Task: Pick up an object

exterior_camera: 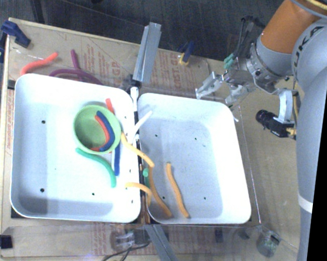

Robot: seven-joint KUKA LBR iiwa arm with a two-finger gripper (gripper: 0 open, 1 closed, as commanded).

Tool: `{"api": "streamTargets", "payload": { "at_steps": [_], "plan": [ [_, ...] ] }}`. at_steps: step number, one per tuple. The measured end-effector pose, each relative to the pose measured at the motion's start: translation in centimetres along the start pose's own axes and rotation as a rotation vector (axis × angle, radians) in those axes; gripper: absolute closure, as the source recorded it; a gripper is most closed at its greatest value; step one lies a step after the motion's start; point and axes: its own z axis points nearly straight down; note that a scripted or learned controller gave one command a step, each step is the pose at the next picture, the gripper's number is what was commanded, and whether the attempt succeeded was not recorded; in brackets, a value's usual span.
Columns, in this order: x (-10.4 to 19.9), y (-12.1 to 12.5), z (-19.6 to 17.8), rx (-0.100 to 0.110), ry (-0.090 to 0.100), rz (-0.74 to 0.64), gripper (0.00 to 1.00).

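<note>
Orange strip [177,190] lies in the right bin [239,166]; end effector [218,91], spread and empty beyond the bin's far rim, should descend centred over it.

The grey KUKA arm [306,144] entered from the right, its broad link running down that side before bending inward at the top of the view. Directly behind the pincer sat the wrist [266,66], and above that the orange band [289,21] wrapped the arm. The pincer [220,91] pointed down and leftward from the wrist, its two metal fingers [207,86] spread apart with nothing between them. A small black fitting [274,123] jutted from the arm just below and to the right of the pincer, beside a white bracket [285,103].
</note>
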Motion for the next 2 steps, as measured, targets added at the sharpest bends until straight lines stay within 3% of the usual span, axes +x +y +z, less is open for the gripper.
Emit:
{"api": "streamTargets", "payload": {
  "at_steps": [1,2],
  "plan": [
    [-2.5,-9.0,8.9,0.000,-0.001,-0.118,0.00],
    [0.3,-11.7,14.6,0.000,-0.001,-0.144,0.00]
  ]
}}
